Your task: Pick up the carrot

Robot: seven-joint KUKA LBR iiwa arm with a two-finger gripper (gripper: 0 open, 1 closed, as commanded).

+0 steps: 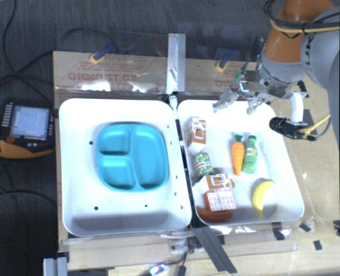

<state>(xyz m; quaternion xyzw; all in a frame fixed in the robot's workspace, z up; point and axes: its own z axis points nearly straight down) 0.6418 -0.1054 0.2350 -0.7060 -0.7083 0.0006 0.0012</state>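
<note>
Carrot — small, orange with a green top, lying lengthwise in the right bin, green end toward the far wall. Likely a light, stiff plastic toy with a smooth, tapering skin; best taken across its thicker upper half, where it should slip least. Touching the carrot's right side: a green bottle, leaving little finger room there. Left of the carrot — bare floor, then a green can and a carton. Nearer than the carrot: a yellow lemon and two boxes. Beyond the carrot, above the bin's far wall: gripper, fingers spread wide, holding nothing. Far left of the carrot: blue tray in the left bin.
</note>
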